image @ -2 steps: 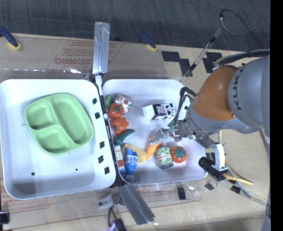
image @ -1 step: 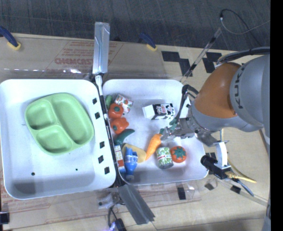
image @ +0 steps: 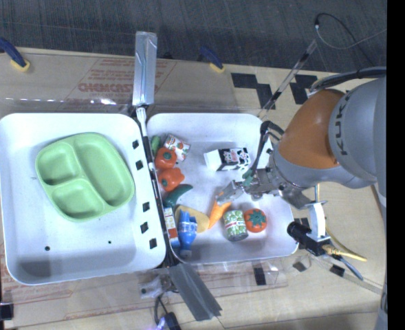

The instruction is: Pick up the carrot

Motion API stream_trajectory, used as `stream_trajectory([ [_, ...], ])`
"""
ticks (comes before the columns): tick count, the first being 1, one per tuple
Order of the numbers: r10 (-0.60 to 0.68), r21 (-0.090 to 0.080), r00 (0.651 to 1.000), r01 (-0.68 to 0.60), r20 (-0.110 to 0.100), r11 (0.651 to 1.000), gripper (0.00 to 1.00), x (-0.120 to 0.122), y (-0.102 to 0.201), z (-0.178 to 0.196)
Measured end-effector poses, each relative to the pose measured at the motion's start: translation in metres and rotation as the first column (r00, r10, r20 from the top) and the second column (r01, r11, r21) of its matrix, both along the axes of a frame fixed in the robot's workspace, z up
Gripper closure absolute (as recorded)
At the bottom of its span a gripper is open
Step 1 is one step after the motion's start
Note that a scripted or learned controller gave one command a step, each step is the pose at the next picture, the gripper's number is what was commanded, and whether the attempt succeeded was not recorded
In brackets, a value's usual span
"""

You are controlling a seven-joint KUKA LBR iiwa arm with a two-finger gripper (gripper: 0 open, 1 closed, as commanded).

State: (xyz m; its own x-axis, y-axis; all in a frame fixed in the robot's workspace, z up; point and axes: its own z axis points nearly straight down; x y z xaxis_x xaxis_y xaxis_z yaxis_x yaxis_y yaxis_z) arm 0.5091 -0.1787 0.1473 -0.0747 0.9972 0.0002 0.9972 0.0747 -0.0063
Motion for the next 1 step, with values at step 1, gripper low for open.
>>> stream_trajectory([
  [1, 0.104, 0.001, 0.995, -0.104, 0.004, 0.995, 0.0, 0.0219, 0.0115, -0.056],
])
